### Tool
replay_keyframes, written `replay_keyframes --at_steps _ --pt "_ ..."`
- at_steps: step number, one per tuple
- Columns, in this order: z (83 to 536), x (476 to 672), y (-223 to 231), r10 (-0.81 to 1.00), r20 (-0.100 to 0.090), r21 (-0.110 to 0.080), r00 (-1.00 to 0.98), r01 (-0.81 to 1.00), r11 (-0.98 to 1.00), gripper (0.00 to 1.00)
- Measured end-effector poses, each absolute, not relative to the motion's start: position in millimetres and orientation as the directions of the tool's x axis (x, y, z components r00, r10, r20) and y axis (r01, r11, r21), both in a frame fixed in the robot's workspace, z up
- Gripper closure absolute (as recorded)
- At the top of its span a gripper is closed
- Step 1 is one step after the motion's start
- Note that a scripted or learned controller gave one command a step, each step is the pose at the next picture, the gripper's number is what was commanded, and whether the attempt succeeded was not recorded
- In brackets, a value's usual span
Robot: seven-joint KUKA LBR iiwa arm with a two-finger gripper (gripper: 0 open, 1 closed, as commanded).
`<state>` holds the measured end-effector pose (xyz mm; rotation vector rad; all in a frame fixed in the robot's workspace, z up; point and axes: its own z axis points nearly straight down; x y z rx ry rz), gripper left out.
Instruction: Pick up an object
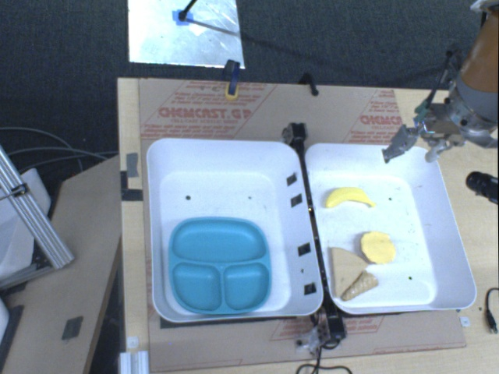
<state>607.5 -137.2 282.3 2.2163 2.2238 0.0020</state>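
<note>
In the right bin (444,209) lie a yellow banana (348,198), a round yellow piece (377,247) and a tan cone-shaped piece (358,284) next to a tan wedge (343,259). My gripper (413,148) hangs above the bin's far right corner, well up and to the right of the banana. Its two grey fingers are spread apart with nothing between them.
The left bin (195,170) holds a blue divided tray (221,264). A black divider with clips (302,209) runs between the bins. Cardboard lies under both. A shiny sheet (185,22) lies on the dark floor behind the bench.
</note>
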Motion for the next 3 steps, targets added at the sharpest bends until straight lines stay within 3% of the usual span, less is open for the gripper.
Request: replay_keyframes --at_steps 2,3 --pt "98.0 510.7 -135.7 1.0 0.002 -0.009 0.002 1.0 -0.002 0.0" --pt "83.6 486.0 -90.8 1.0 0.002 0.0 -0.005 1.0 0.005 0.0"
